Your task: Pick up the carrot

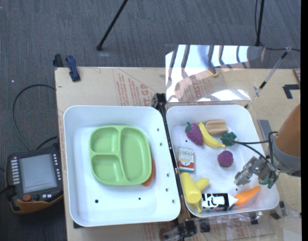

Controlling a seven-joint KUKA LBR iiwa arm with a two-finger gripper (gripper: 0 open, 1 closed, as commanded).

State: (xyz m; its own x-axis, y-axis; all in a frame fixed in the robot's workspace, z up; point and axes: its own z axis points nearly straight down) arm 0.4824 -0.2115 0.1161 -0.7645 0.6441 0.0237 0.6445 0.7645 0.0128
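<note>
Hovering just above the carrot point(248, 195) in the right bin point(254, 122), your gripper point(257, 173), jaws apparently spread and empty, must next descend and clamp.

Camera: single, fixed above bench point(108, 87) | Facing: down at a slant | Range: wide, both bins, left point(73, 134) and right point(246, 117), plus surrounding floor point(43, 24) | Arm point(294, 144): enters from right edge
</note>
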